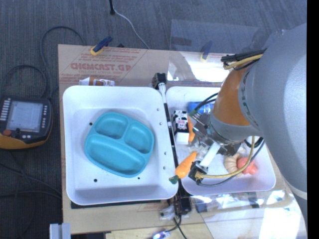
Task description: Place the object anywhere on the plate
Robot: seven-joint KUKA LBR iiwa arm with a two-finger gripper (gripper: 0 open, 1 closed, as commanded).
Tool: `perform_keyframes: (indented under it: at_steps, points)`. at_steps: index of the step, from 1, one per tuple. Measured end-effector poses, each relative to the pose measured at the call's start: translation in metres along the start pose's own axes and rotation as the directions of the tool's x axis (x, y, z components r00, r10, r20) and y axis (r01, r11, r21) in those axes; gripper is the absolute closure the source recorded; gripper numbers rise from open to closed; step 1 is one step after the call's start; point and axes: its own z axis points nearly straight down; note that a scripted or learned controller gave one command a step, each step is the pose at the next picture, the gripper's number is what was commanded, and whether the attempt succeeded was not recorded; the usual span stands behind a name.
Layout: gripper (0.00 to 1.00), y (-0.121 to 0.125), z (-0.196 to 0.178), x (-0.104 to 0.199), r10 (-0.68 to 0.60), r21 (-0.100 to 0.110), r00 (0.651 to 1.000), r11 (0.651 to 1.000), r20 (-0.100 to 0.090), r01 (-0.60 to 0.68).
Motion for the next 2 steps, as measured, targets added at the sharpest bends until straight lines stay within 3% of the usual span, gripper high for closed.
perform_keyframes:
  at_steps: [1, 2]
  points:
    - [1.00, -0.0558, -0.0052, 0.0533, -0.072, 0.002, 0.997, 0.997, -0.003, 0.072]
    - [1.00, -0.0546, -0.0132, 0.0522, -0.072, 0.003, 0.997, 0.997, 0.003, 0.072]
